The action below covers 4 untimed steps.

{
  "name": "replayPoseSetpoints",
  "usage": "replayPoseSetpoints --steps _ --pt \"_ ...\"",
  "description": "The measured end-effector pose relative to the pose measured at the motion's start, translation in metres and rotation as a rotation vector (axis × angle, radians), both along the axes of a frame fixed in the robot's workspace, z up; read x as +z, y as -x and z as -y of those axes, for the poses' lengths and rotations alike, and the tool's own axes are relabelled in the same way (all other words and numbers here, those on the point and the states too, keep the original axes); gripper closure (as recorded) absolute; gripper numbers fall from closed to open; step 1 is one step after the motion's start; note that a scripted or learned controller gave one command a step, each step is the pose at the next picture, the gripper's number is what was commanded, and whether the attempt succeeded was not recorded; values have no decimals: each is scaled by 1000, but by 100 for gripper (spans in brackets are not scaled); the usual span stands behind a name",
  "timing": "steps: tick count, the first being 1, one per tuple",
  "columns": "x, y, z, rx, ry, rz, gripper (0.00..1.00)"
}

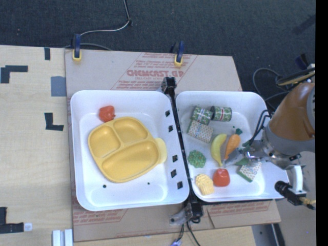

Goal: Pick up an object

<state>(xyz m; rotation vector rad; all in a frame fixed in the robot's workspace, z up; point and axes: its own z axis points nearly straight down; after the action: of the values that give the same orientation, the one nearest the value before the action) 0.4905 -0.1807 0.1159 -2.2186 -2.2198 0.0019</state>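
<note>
The right bin holds several toy foods. Among them are a banana, a carrot, a red tomato, a corn cob, broccoli, two green cans and a patterned box. A small green patterned block lies at the bin's right side. My gripper is low in this bin, just above the green block and right of the carrot's tip. Nothing shows as lifted.
The left bin contains a yellow divided plate and a small red fruit. A black divider runs between the bins. The orange-banded arm hangs over the right bin's right rim. Cables lie beyond the bench.
</note>
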Motion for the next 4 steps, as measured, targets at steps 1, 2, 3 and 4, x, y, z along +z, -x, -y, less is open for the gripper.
replayPoseSetpoints --steps 1,2,3,4 --pt "-29 -93 -30 2 3 9 0" --pt "-29 -107 -79 -4 14 7 0" --pt "-32 -174 -76 -2 13 -14 0" --pt "-29 -63 -73 -2 3 3 0"
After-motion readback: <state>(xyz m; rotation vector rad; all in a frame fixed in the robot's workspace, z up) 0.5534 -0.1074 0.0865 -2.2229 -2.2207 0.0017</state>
